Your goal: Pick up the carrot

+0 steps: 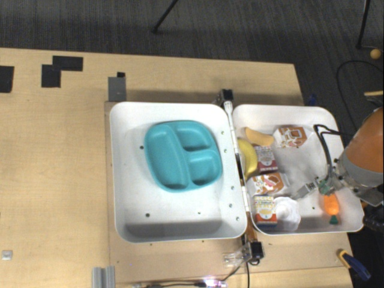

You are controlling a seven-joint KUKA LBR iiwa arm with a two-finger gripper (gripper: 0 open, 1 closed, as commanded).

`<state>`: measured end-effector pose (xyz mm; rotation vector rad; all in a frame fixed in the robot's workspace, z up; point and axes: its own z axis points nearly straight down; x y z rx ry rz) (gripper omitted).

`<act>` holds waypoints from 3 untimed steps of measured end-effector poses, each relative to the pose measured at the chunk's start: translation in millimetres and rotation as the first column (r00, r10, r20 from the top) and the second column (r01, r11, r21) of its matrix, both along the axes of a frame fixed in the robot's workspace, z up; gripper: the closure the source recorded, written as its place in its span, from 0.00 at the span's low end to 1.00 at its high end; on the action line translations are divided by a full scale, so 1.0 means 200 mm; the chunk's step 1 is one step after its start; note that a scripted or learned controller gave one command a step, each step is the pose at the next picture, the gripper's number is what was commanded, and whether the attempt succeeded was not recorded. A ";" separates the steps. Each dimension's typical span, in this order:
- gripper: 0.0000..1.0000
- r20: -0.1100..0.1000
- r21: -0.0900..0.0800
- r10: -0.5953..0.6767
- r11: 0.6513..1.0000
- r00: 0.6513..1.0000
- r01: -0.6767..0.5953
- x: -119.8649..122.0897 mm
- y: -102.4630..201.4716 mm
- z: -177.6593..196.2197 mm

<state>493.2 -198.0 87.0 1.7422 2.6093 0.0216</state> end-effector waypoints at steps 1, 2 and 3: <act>0.00 0.008 0.015 -0.406 0.914 0.914 0.406 0.04 0.03 0.02; 0.00 -0.004 -0.010 -0.016 1.000 1.000 0.016 -0.02 0.06 0.05; 0.00 -0.005 -0.014 0.387 0.922 0.922 -0.387 -0.02 -0.04 0.00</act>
